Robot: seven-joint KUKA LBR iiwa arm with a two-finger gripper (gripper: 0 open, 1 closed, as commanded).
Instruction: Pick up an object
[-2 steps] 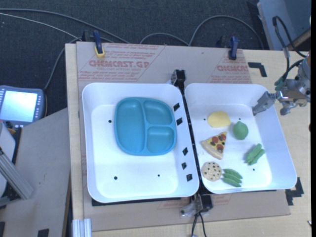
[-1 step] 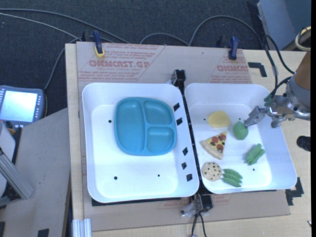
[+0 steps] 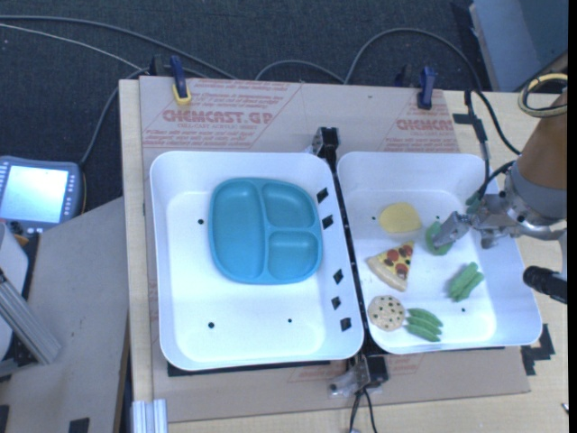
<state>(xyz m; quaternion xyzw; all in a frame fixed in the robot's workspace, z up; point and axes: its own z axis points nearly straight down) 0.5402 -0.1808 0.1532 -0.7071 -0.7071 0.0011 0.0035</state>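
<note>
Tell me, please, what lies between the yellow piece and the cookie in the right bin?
In the camera view, the pizza slice lies between the yellow piece and the cookie, in the right bin.

The arm [image 3: 548,165] enters from the right edge of the scene, its orange band showing broad at the upper right above the grey wrist [image 3: 527,207]. From there the wrist reaches leftward and slightly downward, over the right-hand part of the scene. The gripper [image 3: 448,233] sits at the arm's left end, low and pointing left, with grey metal hardware and dark cables just behind it. Whether the jaws stand apart or together cannot be made out from this slanted view above.
</note>
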